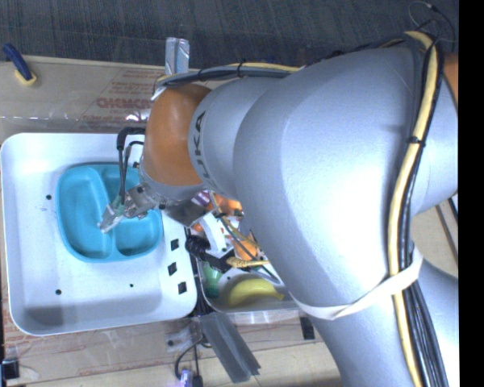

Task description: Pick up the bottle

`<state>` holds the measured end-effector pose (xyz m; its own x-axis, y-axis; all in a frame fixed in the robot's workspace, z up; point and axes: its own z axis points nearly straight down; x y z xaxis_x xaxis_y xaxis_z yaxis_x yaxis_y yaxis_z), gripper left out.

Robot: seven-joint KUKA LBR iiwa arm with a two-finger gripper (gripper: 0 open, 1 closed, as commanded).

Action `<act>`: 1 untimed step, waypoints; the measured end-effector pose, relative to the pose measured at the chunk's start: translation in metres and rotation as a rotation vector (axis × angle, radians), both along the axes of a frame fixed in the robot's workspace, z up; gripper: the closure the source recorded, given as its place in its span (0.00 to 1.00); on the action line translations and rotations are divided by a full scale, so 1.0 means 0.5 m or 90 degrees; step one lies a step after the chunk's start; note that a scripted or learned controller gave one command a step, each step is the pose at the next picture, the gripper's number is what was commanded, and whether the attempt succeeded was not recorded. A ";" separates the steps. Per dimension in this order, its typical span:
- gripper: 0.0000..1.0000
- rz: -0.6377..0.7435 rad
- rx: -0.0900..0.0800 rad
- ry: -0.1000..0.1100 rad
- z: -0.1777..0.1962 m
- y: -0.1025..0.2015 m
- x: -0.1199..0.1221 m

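In the left bin (32,297), a blue tray (85,208) with two compartments lies towards the upper middle, on the bin's white floor. The end effector (117,214) stands over the ridge between the tray's compartments, close to or touching its surface. Whether it is open or closed cannot be told, and nothing is seen in its grasp.

The grey arm (323,176), with its orange band (173,135), crosses from the right and covers most of the right bin (262,306). In the exposed strip of that bin, a yellow item (250,290) lies beside a green item (213,279), with orange and white pieces (230,240) crowded just above them. Which of these, if any, is the bottle cannot be told.

On the desk (81,87), a blue clip (18,63) lies at the upper left corner, well apart from both bins.
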<state>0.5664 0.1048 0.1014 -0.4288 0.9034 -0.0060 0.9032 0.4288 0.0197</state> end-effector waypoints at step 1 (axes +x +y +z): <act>0.00 -0.057 -0.001 0.013 0.241 -0.042 0.079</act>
